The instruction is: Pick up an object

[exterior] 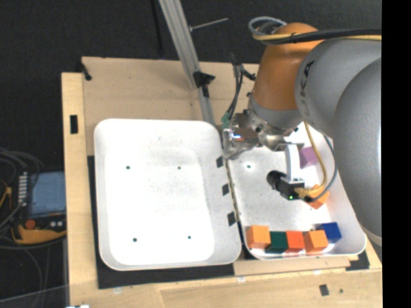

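The tool (pixel 239 140) hangs over the far left corner of the right bin (pixel 254 197); I cannot tell whether it is apart or together. A row of blocks (pixel 295 239) lies along the bin's near wall, well apart from the tool, running from an orange block (pixel 259 235) at the left end to a blue block (pixel 331 231) at the right end.

orange block (pixel 259 235), green block (pixel 278 241), blue block (pixel 331 231)

Fixed camera above my bench (pixel 138 88), slanting down on left bin (pixel 160 165) and right bin (pixel 257 194), my arm (pixel 340 82) in from the right.
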Robot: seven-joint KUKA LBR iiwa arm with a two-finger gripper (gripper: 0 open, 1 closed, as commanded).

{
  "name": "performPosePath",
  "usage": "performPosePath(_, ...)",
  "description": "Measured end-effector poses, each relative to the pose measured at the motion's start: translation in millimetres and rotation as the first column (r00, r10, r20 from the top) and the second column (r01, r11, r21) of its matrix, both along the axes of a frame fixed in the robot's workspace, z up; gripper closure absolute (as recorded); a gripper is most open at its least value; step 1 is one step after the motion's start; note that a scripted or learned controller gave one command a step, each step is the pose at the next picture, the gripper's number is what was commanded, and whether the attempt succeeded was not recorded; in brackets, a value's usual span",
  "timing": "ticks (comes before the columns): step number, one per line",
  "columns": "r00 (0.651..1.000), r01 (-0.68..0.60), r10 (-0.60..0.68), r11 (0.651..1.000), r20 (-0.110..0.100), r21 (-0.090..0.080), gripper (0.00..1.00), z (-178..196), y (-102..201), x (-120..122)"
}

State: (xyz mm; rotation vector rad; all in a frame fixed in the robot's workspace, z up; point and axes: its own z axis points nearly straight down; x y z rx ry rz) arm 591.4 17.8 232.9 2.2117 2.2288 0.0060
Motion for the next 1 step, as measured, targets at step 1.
performPosePath(1,1.000,-0.001,0.001,1.000,-0.001,0.001,1.00,9.9,50.9,20.9)
